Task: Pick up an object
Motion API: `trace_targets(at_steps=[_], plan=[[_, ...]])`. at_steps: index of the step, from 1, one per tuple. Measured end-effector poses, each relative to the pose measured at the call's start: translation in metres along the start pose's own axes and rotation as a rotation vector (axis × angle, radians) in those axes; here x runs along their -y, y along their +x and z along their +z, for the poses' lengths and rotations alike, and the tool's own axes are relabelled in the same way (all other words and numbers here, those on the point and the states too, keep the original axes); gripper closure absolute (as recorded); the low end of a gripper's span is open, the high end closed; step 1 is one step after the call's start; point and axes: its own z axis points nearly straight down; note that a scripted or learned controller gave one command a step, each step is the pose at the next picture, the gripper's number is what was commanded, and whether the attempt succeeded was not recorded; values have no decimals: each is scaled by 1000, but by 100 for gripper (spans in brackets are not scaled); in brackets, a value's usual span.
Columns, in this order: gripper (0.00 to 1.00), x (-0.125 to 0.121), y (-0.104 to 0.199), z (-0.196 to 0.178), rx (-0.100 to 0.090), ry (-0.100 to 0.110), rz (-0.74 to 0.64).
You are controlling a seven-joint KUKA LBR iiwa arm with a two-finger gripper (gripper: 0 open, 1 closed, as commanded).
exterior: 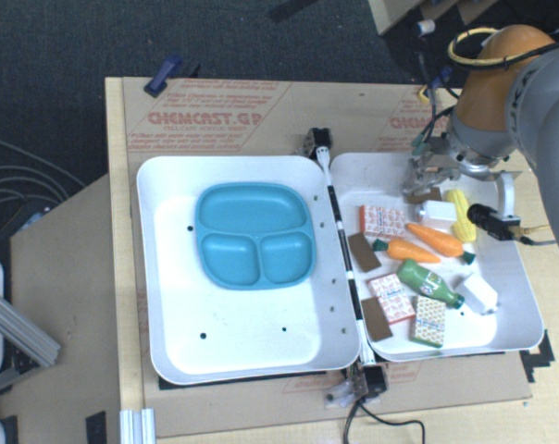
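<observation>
Several small toys: orange carrot (434,238), green bottle (428,282), yellow corn (461,214).

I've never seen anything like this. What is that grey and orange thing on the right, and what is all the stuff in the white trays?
That is a robot arm, seen from one camera fixed above the bench and looking down at a slant. Its tool hangs low over the far end of the right bin. That bin holds small toy groceries: an orange carrot, a green bottle, a yellow corn cob and a few little boxes. The left bin holds a blue divided plate. The arm's job is to pick one thing up; I can't tell whether it holds anything.
</observation>
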Motion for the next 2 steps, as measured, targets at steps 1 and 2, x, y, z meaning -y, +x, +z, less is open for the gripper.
trace_targets(at_steps=[1, 2], plan=[[0, 0, 0, 0, 0, 1, 0], [0, 1, -7, 12, -3, 5, 1]])
